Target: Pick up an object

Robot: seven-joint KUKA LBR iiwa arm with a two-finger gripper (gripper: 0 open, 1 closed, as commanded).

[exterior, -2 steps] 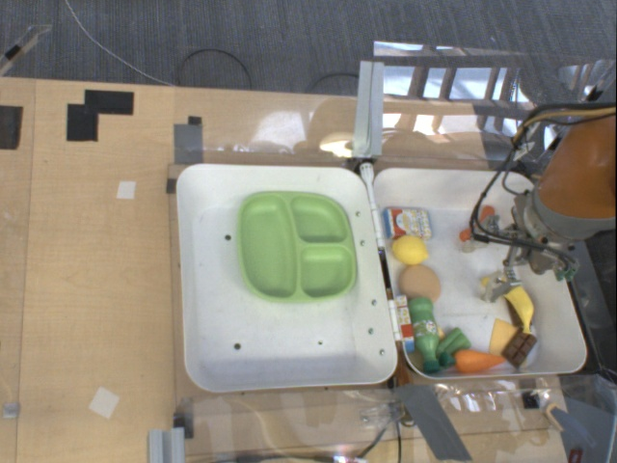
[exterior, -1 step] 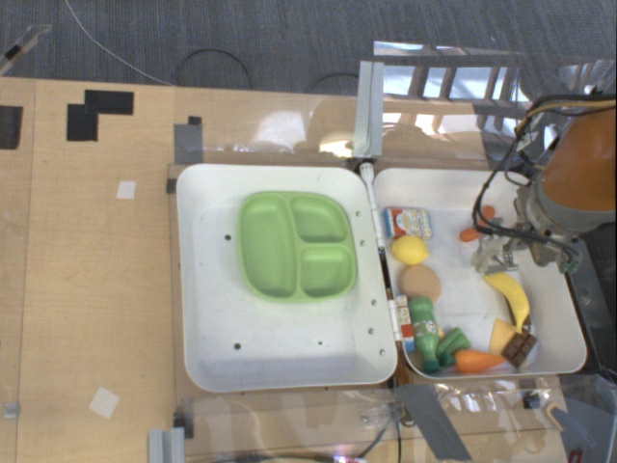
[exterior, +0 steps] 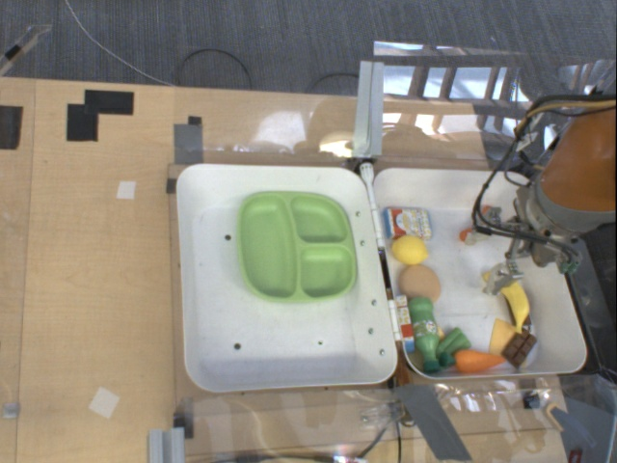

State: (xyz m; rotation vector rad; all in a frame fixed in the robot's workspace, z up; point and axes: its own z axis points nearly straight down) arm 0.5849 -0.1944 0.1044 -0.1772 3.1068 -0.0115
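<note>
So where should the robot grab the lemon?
Probably from straight above, closing across the lemon's middle, its widest part. It is small and rounded, so any lower grip may slip. The fingers should likely close toward and away from the bin's far wall, though space is tight: the carton lies just behind it and the egg just in front. The gripper sits to the right, near the banana.

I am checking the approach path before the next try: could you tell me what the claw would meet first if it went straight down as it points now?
Probably the banana. The claw hangs over its upper end in the right bin; with depth unclear, it might instead meet the bin floor just beside it.
</note>
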